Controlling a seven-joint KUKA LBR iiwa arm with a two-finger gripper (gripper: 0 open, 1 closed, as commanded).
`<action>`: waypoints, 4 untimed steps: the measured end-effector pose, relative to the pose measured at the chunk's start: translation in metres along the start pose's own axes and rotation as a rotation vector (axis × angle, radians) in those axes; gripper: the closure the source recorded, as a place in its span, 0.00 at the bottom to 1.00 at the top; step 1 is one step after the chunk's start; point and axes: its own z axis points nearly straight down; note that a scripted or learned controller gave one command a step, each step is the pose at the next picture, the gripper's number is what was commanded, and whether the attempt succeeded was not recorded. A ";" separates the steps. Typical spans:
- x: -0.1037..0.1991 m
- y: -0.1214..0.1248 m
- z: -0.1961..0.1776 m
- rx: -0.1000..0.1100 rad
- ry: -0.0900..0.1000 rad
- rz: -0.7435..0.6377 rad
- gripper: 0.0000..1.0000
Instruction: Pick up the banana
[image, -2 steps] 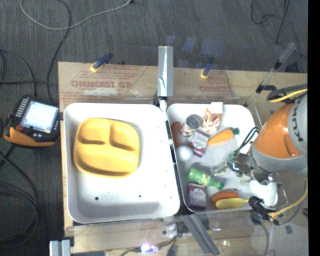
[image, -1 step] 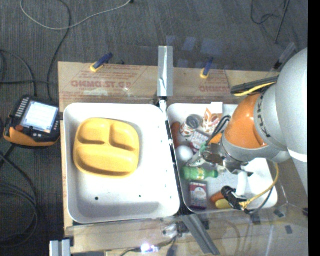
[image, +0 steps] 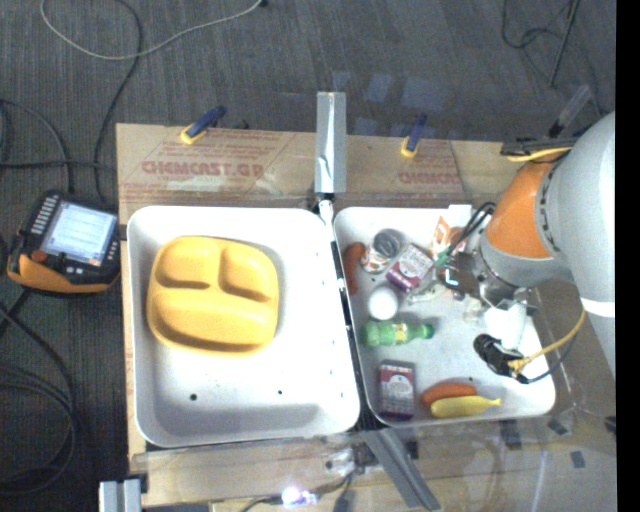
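Well, the job is not done yet. The banana (image: 468, 405) lies flat in the right bin (image: 445, 350), well apart from the claw (image: 452, 268), toward the near edge. I cannot tell if the claw is wide or narrow. Reaching and grabbing are left.

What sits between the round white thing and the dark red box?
A green bottle, lying on its side in the right bin, as the camera view shows.
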 end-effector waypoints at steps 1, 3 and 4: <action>0.044 -0.036 -0.014 0.017 0.000 0.052 0.00; 0.012 -0.051 -0.024 0.004 -0.002 0.088 0.00; 0.107 -0.105 -0.095 0.017 0.000 0.030 0.00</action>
